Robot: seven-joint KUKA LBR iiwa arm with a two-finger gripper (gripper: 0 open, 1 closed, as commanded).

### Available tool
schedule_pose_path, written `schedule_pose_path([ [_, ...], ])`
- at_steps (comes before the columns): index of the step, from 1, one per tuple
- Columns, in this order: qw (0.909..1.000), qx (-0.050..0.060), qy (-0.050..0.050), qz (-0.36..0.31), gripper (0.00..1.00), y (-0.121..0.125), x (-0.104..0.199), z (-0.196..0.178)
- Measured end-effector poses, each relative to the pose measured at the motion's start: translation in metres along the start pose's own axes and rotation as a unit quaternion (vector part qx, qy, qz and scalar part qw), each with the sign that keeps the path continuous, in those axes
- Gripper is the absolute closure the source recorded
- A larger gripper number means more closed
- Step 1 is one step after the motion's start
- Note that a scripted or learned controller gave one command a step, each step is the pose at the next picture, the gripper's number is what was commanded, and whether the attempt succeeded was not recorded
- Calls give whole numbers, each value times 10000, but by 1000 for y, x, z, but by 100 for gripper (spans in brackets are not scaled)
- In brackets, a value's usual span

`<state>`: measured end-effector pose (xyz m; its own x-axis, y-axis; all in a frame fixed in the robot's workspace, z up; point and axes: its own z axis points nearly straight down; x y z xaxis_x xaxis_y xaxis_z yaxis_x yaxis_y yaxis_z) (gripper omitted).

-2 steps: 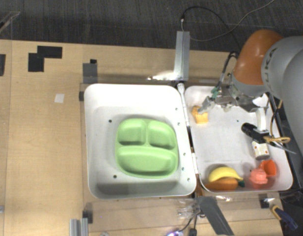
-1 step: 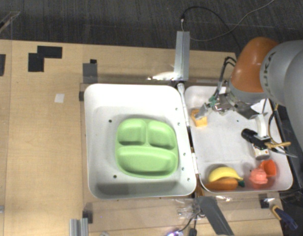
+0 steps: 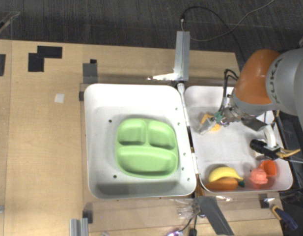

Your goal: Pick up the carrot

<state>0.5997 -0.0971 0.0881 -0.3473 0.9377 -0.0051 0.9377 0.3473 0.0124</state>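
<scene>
Hand point(image 3: 211, 122) is seen low in the right bin point(image 3: 230, 146), its grip unreadable; the carrot point(image 3: 225, 183) lies well apart, beside the banana point(image 3: 224, 173).

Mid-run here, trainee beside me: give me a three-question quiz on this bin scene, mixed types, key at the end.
1. True or false: the green divided plate lies in the left bin.
2. Multiple choice: the carrot lies (a) on the green plate, (b) at the right bin's near edge beside the banana, (c) outside both bins.
3. Fill in: the gripper is over the ____ bin, apart from the carrot.

Key: 1 true; 2 b; 3 right.
</scene>
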Motion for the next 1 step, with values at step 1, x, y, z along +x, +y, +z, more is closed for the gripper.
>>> schedule_pose_path([
  [1, 10000, -15, 3, -10, 100, 3, 1, -9],
])
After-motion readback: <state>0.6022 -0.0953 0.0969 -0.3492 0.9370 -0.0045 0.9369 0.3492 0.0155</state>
